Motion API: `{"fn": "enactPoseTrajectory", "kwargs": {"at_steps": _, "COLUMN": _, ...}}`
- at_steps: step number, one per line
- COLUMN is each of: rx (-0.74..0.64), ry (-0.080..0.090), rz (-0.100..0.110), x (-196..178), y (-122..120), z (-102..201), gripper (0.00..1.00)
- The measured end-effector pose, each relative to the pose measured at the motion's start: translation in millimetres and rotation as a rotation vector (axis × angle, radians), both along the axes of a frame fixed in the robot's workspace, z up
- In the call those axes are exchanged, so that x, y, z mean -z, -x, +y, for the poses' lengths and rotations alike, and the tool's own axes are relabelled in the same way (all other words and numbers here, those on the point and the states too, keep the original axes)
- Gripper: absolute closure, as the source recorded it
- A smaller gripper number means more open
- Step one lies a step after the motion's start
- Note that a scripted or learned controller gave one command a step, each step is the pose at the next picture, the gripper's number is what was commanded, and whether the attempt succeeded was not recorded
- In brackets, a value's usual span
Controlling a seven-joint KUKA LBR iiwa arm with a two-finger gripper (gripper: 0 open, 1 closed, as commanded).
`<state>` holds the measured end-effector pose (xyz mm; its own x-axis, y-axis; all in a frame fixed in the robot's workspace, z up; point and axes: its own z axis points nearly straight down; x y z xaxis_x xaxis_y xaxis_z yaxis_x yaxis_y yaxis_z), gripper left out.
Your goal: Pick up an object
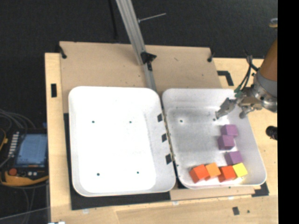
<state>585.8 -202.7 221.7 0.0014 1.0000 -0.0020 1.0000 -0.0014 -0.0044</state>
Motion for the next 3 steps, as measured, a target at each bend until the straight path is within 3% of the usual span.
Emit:
{"fn": "enactPoseTrajectory", "kwargs": {"at_steps": 1, "rx": 0.002, "ry": -0.001, "rz": 0.001, "x": 62.3, "y": 2.8, "z": 3.1, "gripper": 0.0}}
{"fn": "enactPoseTrajectory", "kwargs": {"at_steps": 2, "rx": 0.003, "ry": 0.006, "rz": -0.028, "x": 90.3, "y": -5.7, "z": 6.0, "gripper": 0.0}}
{"fn": "enactPoseTrajectory", "kwargs": {"at_steps": 3, "rx": 0.007, "ry": 0.003, "rz": -0.029, "x": 82.4, "y": -6.0, "z": 7.0, "gripper": 1.0}}
